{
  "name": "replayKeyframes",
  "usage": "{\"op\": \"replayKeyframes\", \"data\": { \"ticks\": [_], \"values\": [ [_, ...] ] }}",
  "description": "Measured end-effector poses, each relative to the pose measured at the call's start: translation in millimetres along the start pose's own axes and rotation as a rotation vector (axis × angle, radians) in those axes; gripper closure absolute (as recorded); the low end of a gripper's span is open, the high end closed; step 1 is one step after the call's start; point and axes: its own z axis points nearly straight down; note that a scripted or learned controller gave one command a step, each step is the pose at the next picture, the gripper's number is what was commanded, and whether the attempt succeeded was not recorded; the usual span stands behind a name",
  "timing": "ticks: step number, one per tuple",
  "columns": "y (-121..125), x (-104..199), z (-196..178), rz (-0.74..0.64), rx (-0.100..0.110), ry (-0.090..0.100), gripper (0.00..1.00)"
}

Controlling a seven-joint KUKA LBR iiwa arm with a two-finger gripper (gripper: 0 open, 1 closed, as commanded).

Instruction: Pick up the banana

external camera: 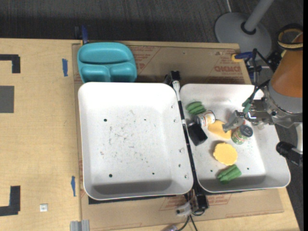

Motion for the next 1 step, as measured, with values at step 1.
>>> {"op": "replayKeyframes", "data": {
  "ticks": [1],
  "values": [
    [-21.5, -6.6, 137.5, -0.131, 0.0, 0.0, 0.0]
  ]
}}
